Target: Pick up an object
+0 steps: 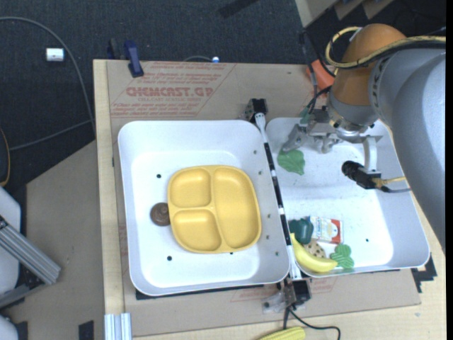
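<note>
- I'm seeing the left bin (134, 190) sitting well left of the gripper, carrying a yellow divided plate (212, 208) near its middle.
- A small brown round piece (160, 214) is lying against the plate's left edge, partly tucked under it, far from the gripper.
- A black clamp (256, 109) is sitting at the top of the seam between the bins, just left of the gripper.
- I'm watching the gripper (311, 139) hanging over the upper left corner of the right bin (396, 239); whether it is wide or narrow I cannot tell, the wrist is blocking it.
- A green leafy piece (291, 161) is lying right below the gripper, at its lower left; contact unclear.
- Well below the gripper, at the bin's near edge: a dark teal object (302, 229), a white and red packet (327, 229), a banana (311, 258), a small green toy (342, 256), all crowding together.
- The arm (417, 119) is coming in from the right, orange band (364, 62) sitting above the wrist.
</note>
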